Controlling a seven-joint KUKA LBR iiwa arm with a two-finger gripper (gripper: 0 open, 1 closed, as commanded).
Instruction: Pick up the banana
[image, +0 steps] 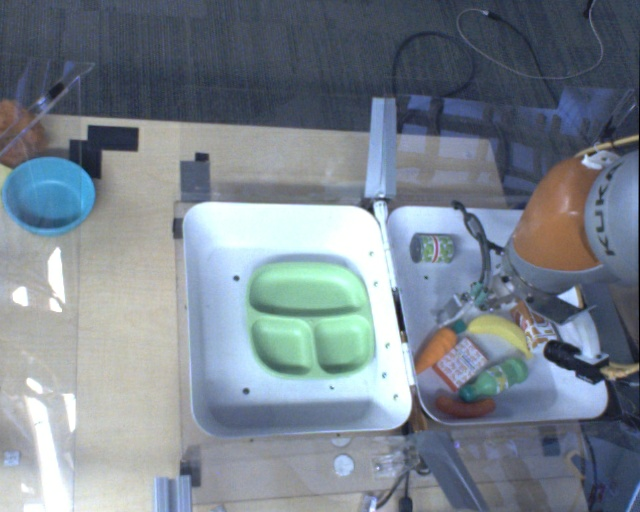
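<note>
In the right bin (590, 400) we find the banana (497, 332), lying among a loose heap of toy food: a carrot (436, 350) just left of it, a red-and-white carton (461, 364) and a green bottle (497, 379) below it, a red sausage (465, 407) near the front wall. A green can (433, 248) sits apart at the back. The heap looks tumbled together, not arranged.

The banana's long axis runs roughly left to right, curving down toward the right end, which points at the arm (565, 225).

We place the gripper (482, 292) just above the banana's left end, seemingly poised for a grasp; whether it is spread or clenched we cannot tell. The left bin (210, 300) holds a green tray (310, 315).
</note>
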